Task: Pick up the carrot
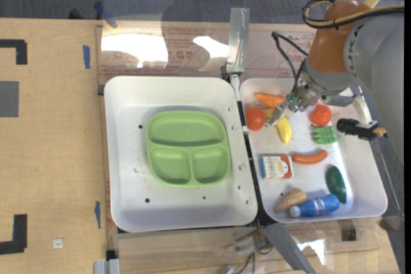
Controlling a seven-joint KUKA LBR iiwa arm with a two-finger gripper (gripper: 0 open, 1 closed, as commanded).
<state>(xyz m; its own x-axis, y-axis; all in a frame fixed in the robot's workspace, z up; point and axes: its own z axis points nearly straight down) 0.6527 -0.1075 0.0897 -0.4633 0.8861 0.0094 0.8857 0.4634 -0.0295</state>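
The carrot [268,99] is a small orange piece lying at the far left of the right bin [372,202], near the divider. My gripper [280,113] hangs low just to the right of and in front of the carrot's thick end. It is wedged between the carrot, a red tomato [255,119] and a yellow piece [283,131]. The grey arm with its orange band [334,42] comes in from the upper right. The carrot looks to be resting on the bin floor.
The right bin also holds a second red fruit [320,115], a green leafy piece [324,135], a red chili [309,157], a white carton [276,167], a dark green vegetable [335,183], a blue bottle [318,206] and a tan piece [290,199]. A green divided plate [188,146] lies in the left bin [122,138].
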